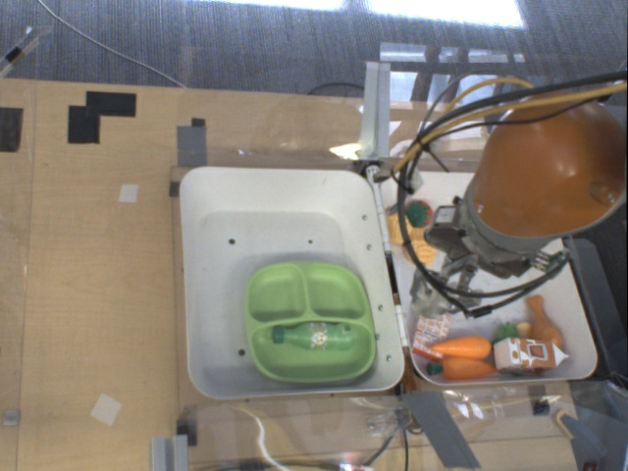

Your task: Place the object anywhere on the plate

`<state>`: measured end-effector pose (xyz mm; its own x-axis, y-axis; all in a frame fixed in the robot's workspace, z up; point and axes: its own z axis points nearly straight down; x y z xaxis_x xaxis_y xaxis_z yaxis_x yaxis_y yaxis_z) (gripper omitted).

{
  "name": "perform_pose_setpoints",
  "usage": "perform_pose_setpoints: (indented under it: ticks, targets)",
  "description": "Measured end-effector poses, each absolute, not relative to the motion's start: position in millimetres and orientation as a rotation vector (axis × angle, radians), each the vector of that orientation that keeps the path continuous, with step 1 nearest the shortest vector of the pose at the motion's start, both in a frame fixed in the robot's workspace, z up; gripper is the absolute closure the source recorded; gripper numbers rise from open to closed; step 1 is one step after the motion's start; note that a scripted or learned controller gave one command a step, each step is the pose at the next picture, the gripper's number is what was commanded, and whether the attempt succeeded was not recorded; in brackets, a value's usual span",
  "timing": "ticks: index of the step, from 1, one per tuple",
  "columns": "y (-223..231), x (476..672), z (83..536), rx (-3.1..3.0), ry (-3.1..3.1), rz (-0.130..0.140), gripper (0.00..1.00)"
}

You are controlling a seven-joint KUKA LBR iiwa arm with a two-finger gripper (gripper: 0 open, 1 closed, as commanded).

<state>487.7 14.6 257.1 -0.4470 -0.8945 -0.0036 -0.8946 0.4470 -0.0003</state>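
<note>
A green divided plate [307, 307] sits in the left bin [221, 224], toward its front. A small green bottle [314, 337] lies on its side in the plate's long front compartment. My gripper [448, 285] hangs over the middle of the right bin [585, 356], under the arm's big orange band [549, 170], well apart from the plate. Cables and the wrist hide most of the gripper from above.
The right bin's front holds two orange carrots [461, 348], a small white and brown carton [523, 354], a brown drumstick [543, 322] and a red and white packet [428, 330]. A yellow piece [423, 251] and a small green and red toy [419, 212] lie at its left.
</note>
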Motion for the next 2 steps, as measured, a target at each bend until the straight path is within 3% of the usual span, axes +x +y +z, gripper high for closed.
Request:
perform_pose_setpoints:
  ticks: [1, 2]
  targets:
    - [-28, 488.5, 238, -1.678, 2.648, -0.005, 1.00]
    - [-46, 488.6, 213, -1.006, 2.968, -0.003, 1.00]
